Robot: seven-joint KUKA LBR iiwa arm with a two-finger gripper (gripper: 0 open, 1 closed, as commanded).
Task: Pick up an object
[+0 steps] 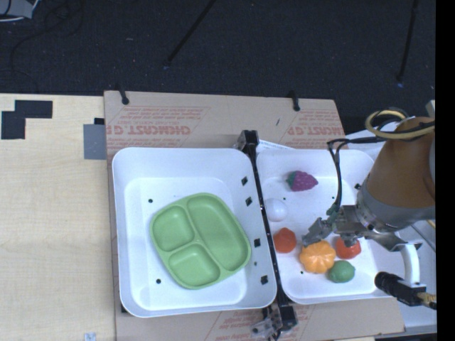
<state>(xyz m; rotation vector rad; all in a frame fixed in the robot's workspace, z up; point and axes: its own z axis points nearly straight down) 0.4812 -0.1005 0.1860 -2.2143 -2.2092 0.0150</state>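
The gripper (pixel 340 227) hangs low over the right bin (pixel 321 170), at the end of the grey arm (pixel 399 183) with its orange band, which comes in from the right. Its dark metal parts spread out just above the toys, but it is too dark and tangled to see how it is set, and no toy can be seen held in it. Right under it, a bit nearer, sits an orange toy pumpkin (pixel 317 257). A small red toy tomato (pixel 348 248) is just beside the pumpkin on the right, partly under the gripper. A green round toy (pixel 342 272) lies near the pumpkin too, at the near right of the bin. To the left of the pumpkin is another red-orange round toy (pixel 284 240), close to the wall between the bins. A white ball (pixel 276 208) sits a little farther back, hard to see against the white bin. Farther still is a purple toy with a green top (pixel 302 181), well apart from the gripper. The left bin (pixel 135 183) holds a light green plate (pixel 200 240) with three parts, lying flat and turned at a slant. Both bins rest on brown cardboard (pixel 192 119) with red letters, on a pale wooden bench (pixel 50 226).
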